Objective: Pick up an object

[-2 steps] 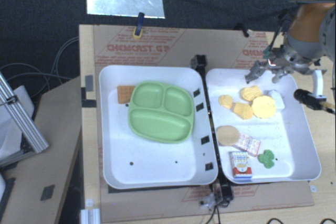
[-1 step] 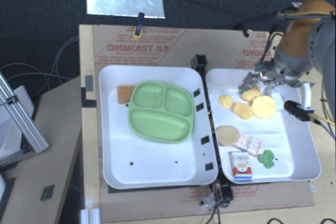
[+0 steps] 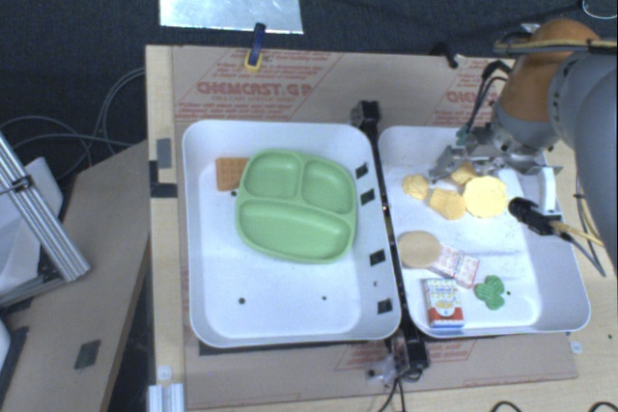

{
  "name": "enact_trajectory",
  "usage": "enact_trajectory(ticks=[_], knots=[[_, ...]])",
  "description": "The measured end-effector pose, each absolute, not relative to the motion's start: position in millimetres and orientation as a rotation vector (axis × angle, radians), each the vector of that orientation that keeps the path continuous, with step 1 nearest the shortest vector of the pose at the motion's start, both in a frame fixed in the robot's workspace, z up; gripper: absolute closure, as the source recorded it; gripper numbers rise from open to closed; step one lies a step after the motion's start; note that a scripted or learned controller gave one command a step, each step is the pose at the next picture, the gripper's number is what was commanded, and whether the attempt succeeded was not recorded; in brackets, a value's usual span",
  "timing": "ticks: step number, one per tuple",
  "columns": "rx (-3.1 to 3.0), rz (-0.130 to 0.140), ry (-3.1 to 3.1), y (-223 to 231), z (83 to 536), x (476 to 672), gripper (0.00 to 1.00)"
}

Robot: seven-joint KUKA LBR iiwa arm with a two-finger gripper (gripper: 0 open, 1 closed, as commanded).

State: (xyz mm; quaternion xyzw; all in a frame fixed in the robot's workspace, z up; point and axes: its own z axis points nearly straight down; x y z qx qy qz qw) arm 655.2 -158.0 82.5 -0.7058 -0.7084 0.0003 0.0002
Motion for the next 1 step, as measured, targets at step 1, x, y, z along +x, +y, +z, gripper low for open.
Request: enact_trajectory(ticks=[1], knots=[[-2.220,-0.006,-2.231,-158.1,96.8,657.5,1.00]])
